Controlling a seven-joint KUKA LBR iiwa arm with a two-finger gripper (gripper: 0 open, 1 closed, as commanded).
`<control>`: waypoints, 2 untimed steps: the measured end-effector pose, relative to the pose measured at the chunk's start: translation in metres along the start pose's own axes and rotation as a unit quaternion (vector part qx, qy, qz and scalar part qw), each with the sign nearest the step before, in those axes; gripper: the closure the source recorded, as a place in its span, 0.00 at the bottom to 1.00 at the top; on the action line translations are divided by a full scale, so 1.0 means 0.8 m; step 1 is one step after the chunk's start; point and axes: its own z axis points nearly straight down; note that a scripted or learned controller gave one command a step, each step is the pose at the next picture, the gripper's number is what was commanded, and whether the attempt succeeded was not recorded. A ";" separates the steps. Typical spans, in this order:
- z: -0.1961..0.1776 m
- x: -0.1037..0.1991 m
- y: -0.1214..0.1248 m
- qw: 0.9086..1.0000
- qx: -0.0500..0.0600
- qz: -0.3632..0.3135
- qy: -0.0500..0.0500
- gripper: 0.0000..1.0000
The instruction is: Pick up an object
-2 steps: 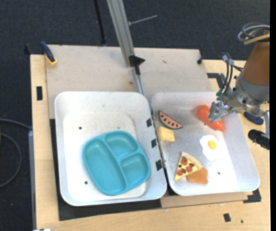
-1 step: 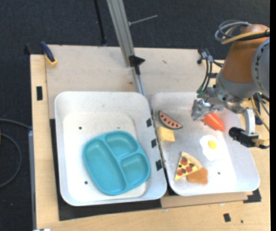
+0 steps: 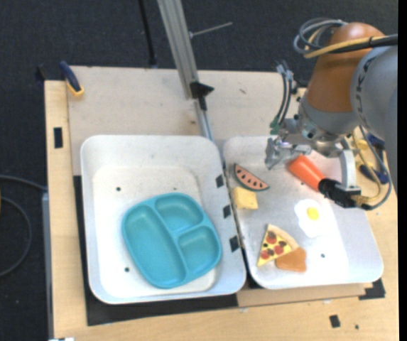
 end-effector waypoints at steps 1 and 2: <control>-0.018 0.068 0.024 1.000 0.000 -0.001 0.000 1.00; -0.018 0.137 0.031 1.000 0.001 0.000 0.000 1.00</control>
